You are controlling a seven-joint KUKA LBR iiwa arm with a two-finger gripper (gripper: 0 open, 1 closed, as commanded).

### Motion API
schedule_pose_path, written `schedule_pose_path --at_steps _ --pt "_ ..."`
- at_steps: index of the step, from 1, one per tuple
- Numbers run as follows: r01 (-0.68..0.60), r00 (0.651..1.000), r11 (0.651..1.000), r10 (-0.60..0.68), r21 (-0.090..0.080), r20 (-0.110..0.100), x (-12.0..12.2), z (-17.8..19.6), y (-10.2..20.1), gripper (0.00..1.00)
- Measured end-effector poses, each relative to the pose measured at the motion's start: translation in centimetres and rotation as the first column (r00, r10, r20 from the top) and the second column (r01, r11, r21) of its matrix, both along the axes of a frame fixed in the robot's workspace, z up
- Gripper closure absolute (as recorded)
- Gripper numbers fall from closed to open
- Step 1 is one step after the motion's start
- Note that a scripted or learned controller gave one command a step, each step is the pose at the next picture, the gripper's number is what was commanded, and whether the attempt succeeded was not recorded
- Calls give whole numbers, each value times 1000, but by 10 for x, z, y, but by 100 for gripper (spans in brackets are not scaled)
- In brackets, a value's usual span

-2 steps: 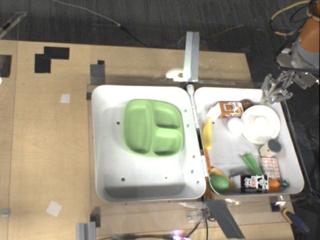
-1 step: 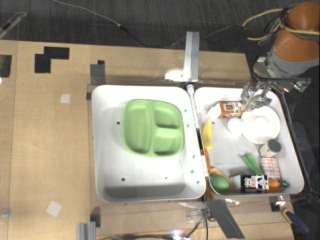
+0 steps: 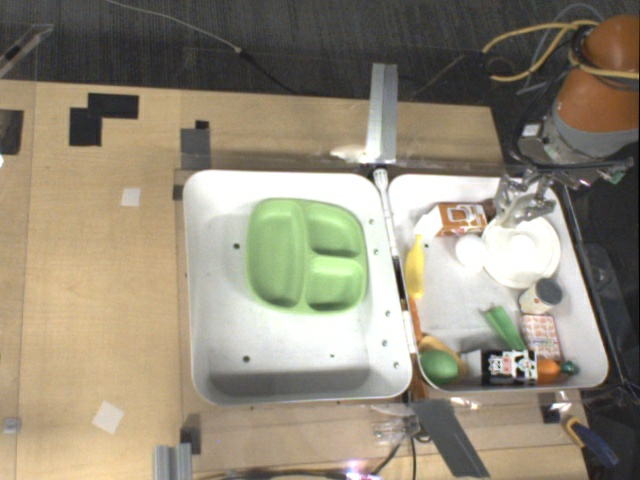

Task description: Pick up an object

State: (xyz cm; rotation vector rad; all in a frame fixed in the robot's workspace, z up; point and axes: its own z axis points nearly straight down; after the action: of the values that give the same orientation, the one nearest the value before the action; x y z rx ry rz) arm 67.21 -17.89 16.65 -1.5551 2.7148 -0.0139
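gripper point(image 3: 522, 204) at right bin's point(image 3: 596, 363) far edge, just above white bowl point(image 3: 522, 252), grip state unclear

On the bench point(image 3: 90, 298), the left bin point(image 3: 215, 368) holds a divided tray point(image 3: 305, 253); the right bin point(image 3: 590, 353) holds a bowl point(image 3: 522, 251) at upper right and a banana point(image 3: 413, 268) along its left wall.

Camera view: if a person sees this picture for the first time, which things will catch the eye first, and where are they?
The large green divided tray stands out most, lying alone in the middle of the left bin. Next is the crowded right bin: a white bowl near its far right side, a yellow banana along its left wall, and small colourful items along its near edge. The gripper hangs over the bowl's far rim.
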Motion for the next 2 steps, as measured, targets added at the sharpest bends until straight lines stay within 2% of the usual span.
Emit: schedule_pose_path --at_steps 1,2 --pt "44 999 999 -44 4 -2 -11 45 62 100" --pt "-113 994 994 113 1 -6 -5 16 27 100"
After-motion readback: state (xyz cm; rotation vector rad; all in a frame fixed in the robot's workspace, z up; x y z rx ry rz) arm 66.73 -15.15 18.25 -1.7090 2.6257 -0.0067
